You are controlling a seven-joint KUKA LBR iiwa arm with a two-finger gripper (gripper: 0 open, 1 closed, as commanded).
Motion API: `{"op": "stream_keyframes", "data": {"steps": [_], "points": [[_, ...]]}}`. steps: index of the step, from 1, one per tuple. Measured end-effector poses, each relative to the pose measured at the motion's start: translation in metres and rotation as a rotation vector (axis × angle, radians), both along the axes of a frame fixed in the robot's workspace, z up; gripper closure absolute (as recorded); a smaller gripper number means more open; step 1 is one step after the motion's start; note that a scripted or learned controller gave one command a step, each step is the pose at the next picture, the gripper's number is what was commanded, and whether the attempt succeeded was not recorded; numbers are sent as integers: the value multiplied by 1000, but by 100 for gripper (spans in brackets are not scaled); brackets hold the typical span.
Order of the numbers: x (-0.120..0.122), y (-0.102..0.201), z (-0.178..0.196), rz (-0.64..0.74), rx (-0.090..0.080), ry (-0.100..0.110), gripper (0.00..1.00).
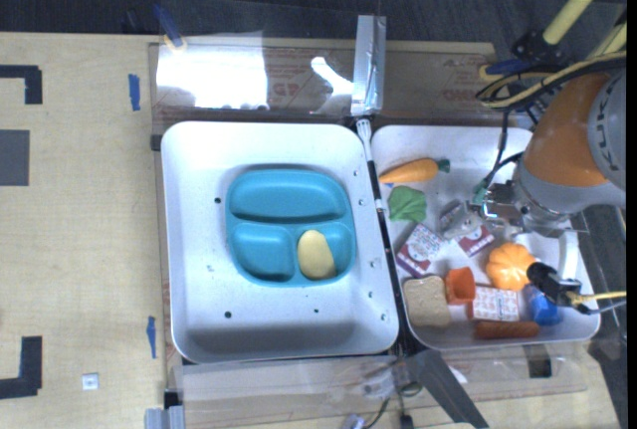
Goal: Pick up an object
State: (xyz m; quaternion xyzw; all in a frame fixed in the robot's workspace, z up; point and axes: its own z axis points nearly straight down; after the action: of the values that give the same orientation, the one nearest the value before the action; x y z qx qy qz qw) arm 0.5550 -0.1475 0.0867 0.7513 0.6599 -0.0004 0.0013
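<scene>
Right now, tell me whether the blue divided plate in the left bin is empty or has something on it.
Not empty. The blue divided plastic plate holds one pale yellow egg-shaped object in its lower right compartment; the other two compartments show bare blue.

Bins: two, side by side on the worktop (70, 218).

Left bin (189, 218):
- One blue tray (269, 208) with three compartments.
- One yellow egg-shaped item (316, 255), in the tray compartment at 5 o'clock.

Right bin (398, 143):
- One carrot (408, 171), at 11 o'clock.
- One green leaf (407, 204).
- One orange pumpkin (511, 265).
- One bread slice (426, 301), at 7 o'clock.
- One orange cup (460, 285).
- One sausage (503, 328), at 6 o'clock.
- One blue item (543, 310), at 5 o'clock.
- Three printed packets (419, 247), counted as far as can be told.

Arms: one, with one claw (468, 214).
</scene>
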Motion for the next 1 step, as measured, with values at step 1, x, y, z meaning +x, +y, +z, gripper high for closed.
{"op": "stream_keyframes", "data": {"steps": [1], "points": [[3,3,11,3,1,-6,100]]}}
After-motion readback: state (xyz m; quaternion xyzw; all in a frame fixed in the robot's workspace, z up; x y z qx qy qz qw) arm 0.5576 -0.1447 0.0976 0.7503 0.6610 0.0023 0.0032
